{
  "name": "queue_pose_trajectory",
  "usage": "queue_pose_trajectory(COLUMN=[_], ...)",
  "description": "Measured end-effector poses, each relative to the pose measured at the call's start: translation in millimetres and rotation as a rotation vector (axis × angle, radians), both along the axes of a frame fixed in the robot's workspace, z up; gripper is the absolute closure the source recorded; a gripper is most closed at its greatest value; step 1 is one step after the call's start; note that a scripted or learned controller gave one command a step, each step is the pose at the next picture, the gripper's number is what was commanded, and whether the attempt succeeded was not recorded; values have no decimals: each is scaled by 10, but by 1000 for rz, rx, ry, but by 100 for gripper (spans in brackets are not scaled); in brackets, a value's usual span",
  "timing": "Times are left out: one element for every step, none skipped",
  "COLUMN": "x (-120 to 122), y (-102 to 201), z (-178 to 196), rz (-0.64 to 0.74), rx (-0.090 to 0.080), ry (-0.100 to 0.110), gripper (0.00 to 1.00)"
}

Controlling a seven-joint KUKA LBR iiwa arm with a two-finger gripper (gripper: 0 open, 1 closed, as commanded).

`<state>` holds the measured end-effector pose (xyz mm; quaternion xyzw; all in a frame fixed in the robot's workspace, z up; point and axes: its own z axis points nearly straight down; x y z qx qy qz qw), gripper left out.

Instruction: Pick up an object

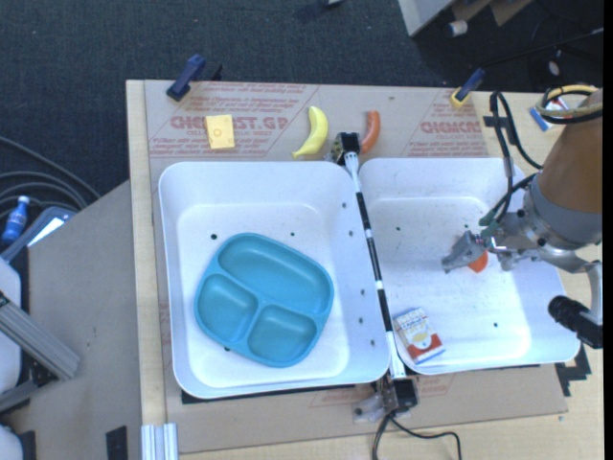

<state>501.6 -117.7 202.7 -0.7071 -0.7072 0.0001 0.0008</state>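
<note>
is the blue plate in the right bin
No, the blue plate lies in the left bin; the right bin holds a small carton.

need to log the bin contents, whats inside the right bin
In the right bin: a small carton near its front left corner, and a small orange object at the gripper. The arm covers the bin's right side, so anything there is hidden.

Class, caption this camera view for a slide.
Gripper low in right bin beside an orange object; blue tray in left bin.
</note>
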Motion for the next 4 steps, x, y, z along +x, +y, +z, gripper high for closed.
queue_pose_trajectory(x=[370, 1301, 1653, 1668], y=[-42, -455, -803, -796], z=[-1179, -1176, -1175, -1057], rz=[-1, 1, 1, 3], rx=[-1, -2, -2, -4], ry=[-1, -3, -3, -7], gripper=[0, 0, 0, 100])
